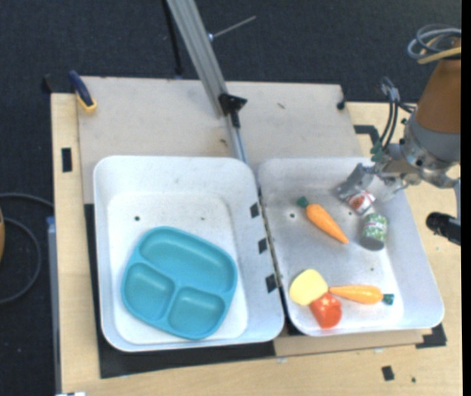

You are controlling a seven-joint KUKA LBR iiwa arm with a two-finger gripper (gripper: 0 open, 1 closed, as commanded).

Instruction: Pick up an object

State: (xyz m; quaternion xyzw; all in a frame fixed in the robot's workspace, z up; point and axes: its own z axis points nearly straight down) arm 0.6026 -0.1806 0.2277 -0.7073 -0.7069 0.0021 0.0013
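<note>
Camera view: the gripper [359,190] hung low over the right bin [416,299], whether spread or closed could not be told, beside a small can [374,229] and a toy carrot [327,223], probably its candidates for pickup. A blue divided plate [179,281] lay in the left bin [169,180].

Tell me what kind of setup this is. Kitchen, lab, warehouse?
Most likely a robot test bench in a lab, not a kitchen. Two white bins sit side by side on a plywood bench. The food looks like toys: two carrots, a yellow piece. A metal mast is mounted behind.
</note>
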